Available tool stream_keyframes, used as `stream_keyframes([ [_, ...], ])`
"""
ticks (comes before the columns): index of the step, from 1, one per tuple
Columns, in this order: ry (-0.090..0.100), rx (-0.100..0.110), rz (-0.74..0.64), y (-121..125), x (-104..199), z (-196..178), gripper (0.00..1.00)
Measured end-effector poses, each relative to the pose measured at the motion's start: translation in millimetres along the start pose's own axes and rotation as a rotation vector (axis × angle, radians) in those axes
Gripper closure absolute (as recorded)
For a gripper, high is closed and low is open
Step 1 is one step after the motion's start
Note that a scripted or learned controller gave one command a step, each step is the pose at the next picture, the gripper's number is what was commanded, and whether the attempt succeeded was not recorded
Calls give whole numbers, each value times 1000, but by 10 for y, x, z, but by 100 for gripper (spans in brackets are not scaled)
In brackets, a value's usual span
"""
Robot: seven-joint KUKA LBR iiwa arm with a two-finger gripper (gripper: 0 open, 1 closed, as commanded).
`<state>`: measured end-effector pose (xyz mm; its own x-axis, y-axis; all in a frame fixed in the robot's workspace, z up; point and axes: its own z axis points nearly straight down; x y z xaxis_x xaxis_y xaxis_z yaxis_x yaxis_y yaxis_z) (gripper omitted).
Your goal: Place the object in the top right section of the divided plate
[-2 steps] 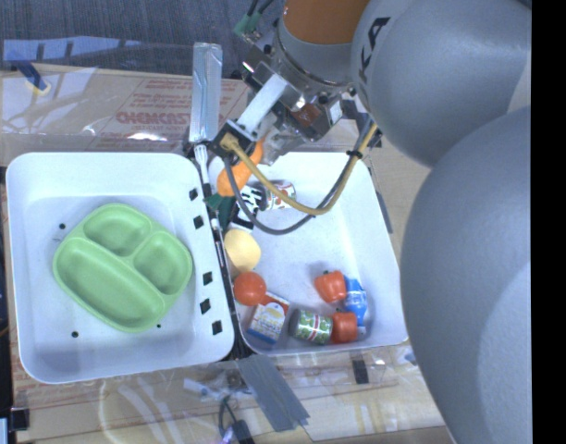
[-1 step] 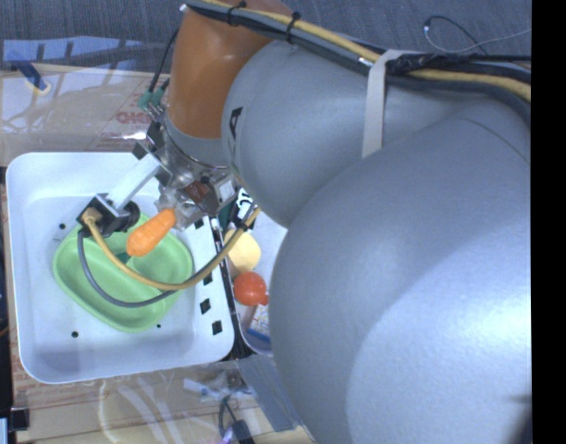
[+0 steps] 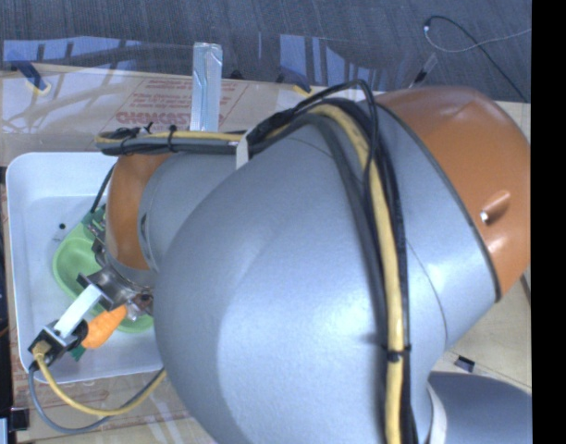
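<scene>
The grey arm with its orange band covers most of the camera view and reaches down into the left white bin. A green divided plate lies in that bin, mostly hidden under the wrist. An orange carrot-like object shows at the plate's near edge, just below the wrist. The gripper itself is hidden behind the arm, so whether it touches the orange object cannot be told.
A cardboard sheet with a grey upright post lies behind the bins. A yellow cable loops over the left bin's front rim. The right bin is hidden beneath the arm.
</scene>
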<state>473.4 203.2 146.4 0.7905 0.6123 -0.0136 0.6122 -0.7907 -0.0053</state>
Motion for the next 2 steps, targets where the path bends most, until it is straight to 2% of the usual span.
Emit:
stream_keyframes([
  [1,14,-9,-107,221,508,526,100],
  [2,30,-8,314,65,121,481,100],
])
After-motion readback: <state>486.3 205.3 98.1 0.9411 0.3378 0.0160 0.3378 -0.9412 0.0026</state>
